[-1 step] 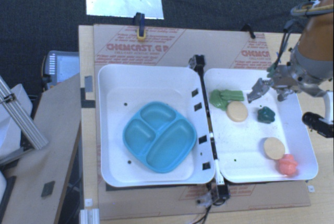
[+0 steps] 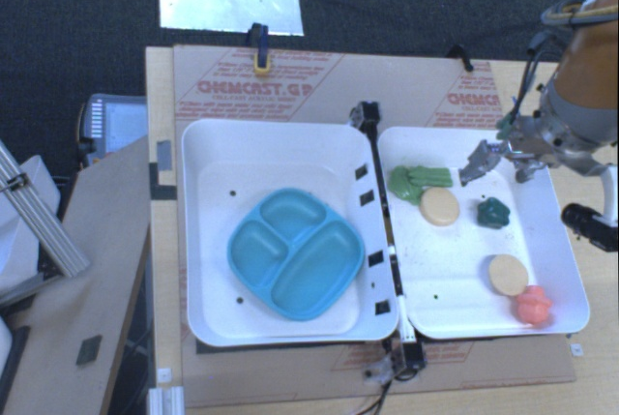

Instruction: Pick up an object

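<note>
Starting at the left, the blue divided plate point(image 2: 295, 251) is sitting in the left bin point(image 2: 208, 152), out of play. Taking the black divider clamp point(image 2: 379, 210) between the bins as the landmark, everything worth grabbing is lying to its right, in the right bin point(image 2: 556, 239).

Just right of the divider, the green toy point(image 2: 420, 181) is lying flat, its long axis running roughly across the bin, stubby lobed end pointing toward the divider, narrower end pointing away toward the arm. Touching its lower edge is a cream round disc point(image 2: 440, 207). Further from the divider is a small dark green lump point(image 2: 492, 212), then a second tan disc point(image 2: 508, 274) and a pink piece point(image 2: 533, 306) near the bin's front corner.

The gripper point(image 2: 481, 162) is hovering above the bin, just beyond the green toy's far end, nothing between its fingers; whether they are spread wide or narrow, I cannot tell.

My read: it is lining up on the green toy. To do it well, the fingers should be straddling the short width, crossways to that long axis, and dropping clear of the cream disc so it isn't nudging both.
</note>
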Controlling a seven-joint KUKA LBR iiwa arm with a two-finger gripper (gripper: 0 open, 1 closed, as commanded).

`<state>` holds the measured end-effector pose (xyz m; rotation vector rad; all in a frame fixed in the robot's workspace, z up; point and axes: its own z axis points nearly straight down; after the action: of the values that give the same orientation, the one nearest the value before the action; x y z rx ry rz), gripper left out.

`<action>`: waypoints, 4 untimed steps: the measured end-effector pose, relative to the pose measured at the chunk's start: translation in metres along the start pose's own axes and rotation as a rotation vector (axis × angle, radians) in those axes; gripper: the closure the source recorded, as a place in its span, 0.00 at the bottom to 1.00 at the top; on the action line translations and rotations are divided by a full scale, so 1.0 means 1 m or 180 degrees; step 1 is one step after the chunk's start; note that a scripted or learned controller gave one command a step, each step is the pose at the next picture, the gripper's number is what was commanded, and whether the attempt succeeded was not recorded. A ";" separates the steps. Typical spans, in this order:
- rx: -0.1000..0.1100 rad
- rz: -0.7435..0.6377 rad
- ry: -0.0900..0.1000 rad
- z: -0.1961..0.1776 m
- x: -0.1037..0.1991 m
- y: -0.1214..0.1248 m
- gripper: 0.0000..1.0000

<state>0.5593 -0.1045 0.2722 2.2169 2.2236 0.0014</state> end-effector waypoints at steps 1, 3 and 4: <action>0.0009 0.0003 0.0002 0.045 0.004 0.007 0.00; 0.0012 0.0008 0.0002 0.136 0.000 0.009 0.00; -0.0004 0.0006 -0.0001 0.122 0.000 0.011 1.00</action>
<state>0.5704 -0.1045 0.1497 2.2181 2.2209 0.0022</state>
